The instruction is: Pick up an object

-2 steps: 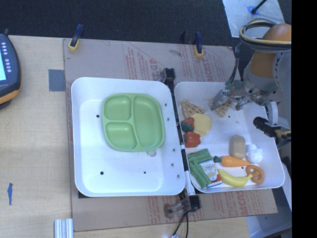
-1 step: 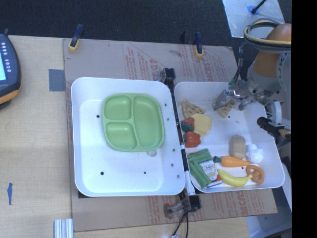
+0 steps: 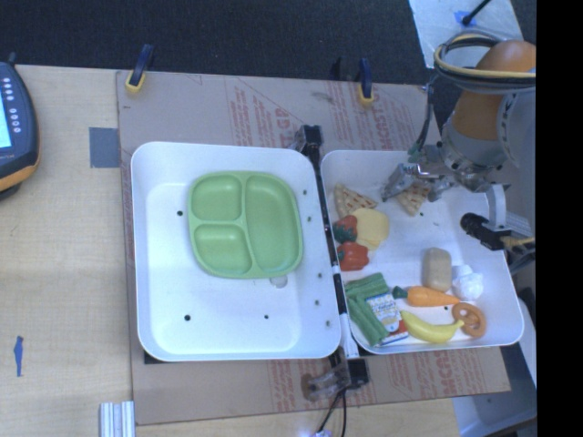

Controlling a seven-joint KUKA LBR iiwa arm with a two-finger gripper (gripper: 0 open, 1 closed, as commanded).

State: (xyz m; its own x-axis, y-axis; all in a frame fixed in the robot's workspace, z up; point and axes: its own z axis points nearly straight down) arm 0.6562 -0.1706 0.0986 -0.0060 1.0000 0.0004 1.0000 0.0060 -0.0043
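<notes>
Gripper (image 3: 417, 178) sits low over the far edge of the right bin (image 3: 510, 330), near its far right corner, arm (image 3: 487, 89) coming in from the right. Finger spread: cannot tell, metal parts blur together. A tan cracker-like piece (image 3: 412, 198) lies right under/against the gripper tip, long axis running roughly far-to-near with a slight slant; whether it is gripped cannot be told.

Other items in the right bin: waffle-pattern piece (image 3: 351, 198) by the far left corner, yellow round item (image 3: 372, 227) just beside it, red and green pepper-like items (image 3: 350, 244) along the left edge. Green pack (image 3: 367, 300) near the near left corner, long axis far-to-near. Carrot (image 3: 433, 296) lies left-right, green top toward the left. Banana (image 3: 430, 328) along the near edge, also left-right. Pretzel (image 3: 469, 318) at the near right corner. Beige block (image 3: 437, 268) upright-ish mid bin, white lump (image 3: 468, 283) just beside it.

Left bin (image 3: 155, 317) holds a green divided plate (image 3: 246, 223), toward its far edge.
</notes>
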